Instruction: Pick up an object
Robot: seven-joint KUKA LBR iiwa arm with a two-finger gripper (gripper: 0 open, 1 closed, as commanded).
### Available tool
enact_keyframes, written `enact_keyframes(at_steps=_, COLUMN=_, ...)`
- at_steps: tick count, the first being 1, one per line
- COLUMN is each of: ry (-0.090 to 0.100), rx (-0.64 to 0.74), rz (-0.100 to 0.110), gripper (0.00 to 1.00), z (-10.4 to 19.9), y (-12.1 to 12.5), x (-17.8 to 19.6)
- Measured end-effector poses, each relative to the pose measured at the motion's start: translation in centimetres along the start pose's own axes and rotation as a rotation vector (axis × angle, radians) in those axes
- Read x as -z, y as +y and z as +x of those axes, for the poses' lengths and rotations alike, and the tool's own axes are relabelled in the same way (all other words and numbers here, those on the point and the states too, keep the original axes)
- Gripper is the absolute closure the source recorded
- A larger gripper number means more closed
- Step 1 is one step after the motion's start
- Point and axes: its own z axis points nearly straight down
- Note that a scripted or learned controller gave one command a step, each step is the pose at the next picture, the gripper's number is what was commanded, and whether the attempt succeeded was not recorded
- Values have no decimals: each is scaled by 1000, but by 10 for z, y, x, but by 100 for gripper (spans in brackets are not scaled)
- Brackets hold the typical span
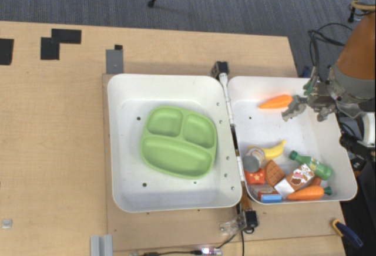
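The carrot (275, 101) lies alone in the far part of the right bin (247, 131), near the back wall, apart from the clutter at the near end. Its long axis runs roughly left to right across the view, slightly tilted, with the thicker end toward the right. The gripper (306, 107) hangs just beside that right end, a little nearer the camera, so the carrot lies to the left of the jaws and almost touching the closest finger. Nothing sits between the fingers; they look spread a moderate way apart, though the slant of the view makes the exact gap hard to judge. To take the carrot, the likely need is a short shift left and a turn so that the jaws close across the narrow width, not along the length. Farther out, the near end of the same bin holds a heap: a banana (273, 150), a green bottle (310, 165), a second carrot (305, 193) and some small packets, all well apart from the gripper. The left bin (126, 131) holds a green tray (178, 141) with three compartments, far from the arm's present reach.
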Motion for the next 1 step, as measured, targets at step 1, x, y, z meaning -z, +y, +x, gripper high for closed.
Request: enact_keyframes(at_steps=1, ry=0, rx=-208, rz=2, gripper=0, z=-12, y=62, x=-80)
